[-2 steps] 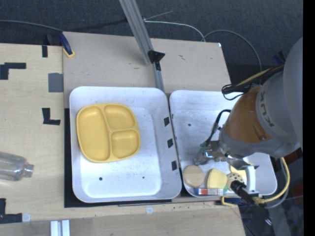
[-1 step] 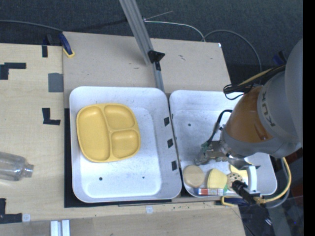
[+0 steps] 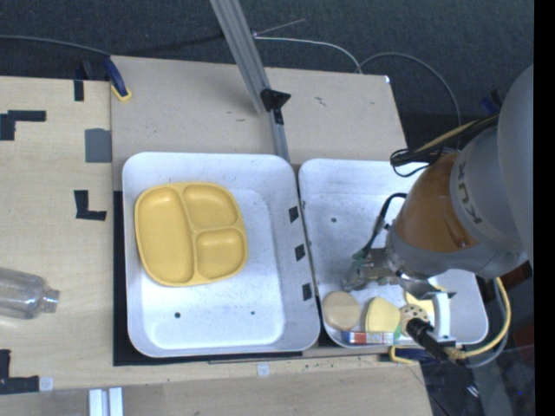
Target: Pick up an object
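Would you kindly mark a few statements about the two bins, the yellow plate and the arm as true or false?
1. The yellow divided plate lies in the left bin. True.
2. The plate has three compartments. True.
3. The arm is over the left bin. False: it is over the right bin.
4. The small pale objects sit at the far edge of the right bin. False: they sit at its near edge.
5. A clear plastic bottle lies on the bench left of the bins. True.
6. The plate is blue. False: it is yellow.
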`<action>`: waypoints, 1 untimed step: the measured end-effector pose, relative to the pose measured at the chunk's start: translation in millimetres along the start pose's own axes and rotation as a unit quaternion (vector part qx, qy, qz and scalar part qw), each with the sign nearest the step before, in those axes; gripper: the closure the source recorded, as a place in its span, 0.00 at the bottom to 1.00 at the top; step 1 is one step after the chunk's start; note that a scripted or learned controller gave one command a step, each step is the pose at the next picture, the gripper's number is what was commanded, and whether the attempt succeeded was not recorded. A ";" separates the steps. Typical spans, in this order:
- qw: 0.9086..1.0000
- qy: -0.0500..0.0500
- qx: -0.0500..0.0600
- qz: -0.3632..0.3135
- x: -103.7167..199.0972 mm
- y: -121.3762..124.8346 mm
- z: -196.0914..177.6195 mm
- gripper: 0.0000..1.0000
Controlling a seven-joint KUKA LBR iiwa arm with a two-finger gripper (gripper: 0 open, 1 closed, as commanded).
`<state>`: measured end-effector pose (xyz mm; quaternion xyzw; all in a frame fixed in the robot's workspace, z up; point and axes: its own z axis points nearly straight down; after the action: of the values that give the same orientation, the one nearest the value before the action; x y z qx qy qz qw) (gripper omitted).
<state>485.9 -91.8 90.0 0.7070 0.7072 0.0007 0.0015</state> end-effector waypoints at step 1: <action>1.000 0.000 0.000 0.000 1.1 0.0 0.0 1.00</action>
<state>485.9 -90.7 90.0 0.7071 0.7071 0.0009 0.0014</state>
